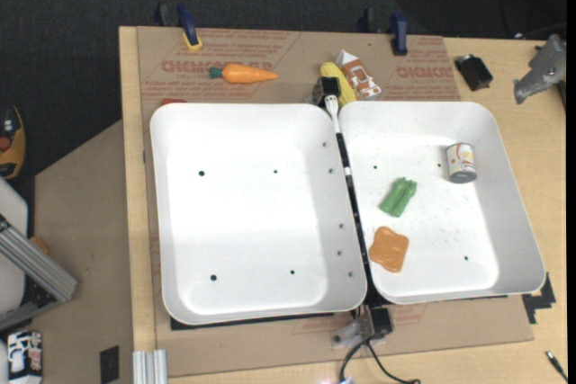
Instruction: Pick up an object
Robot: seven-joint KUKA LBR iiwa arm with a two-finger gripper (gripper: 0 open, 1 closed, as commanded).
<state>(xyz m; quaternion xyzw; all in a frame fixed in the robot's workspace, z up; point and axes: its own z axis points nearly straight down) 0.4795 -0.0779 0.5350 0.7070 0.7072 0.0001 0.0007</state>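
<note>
**Three things in the right bin, gripper far off at the bench's edge**

Two shallow white bins sit side by side on a brown board. The left bin (pixel 243 211) has a bare white floor marked by a few small dark dots. The right bin (pixel 432 126) holds all the loose things inside the bins: a small can (pixel 460 163) lying on its side toward the far right corner, a green piece (pixel 398 196) near the middle of the floor, tilted a little, and an orange piece (pixel 390 248) just below the green one, close to the bin's left wall. The green and orange pieces lie near each other but apart; the can lies well apart from both.

Beyond the bins, on the board's far strip, a toy carrot (pixel 241 75) lies above the left bin, and a yellow thing (pixel 335 76) with an orange-and-white packet (pixel 359 78) beside it rests near the gap where the two bins meet.

A grey part of the gripper (pixel 543 69) shows at the right edge of the view, over the board's far right corner, outside the right bin. It is well apart from everything in the bin; the can is the nearest of the three, down and to its left. Whether it is spread or pressed together cannot be told.
</note>
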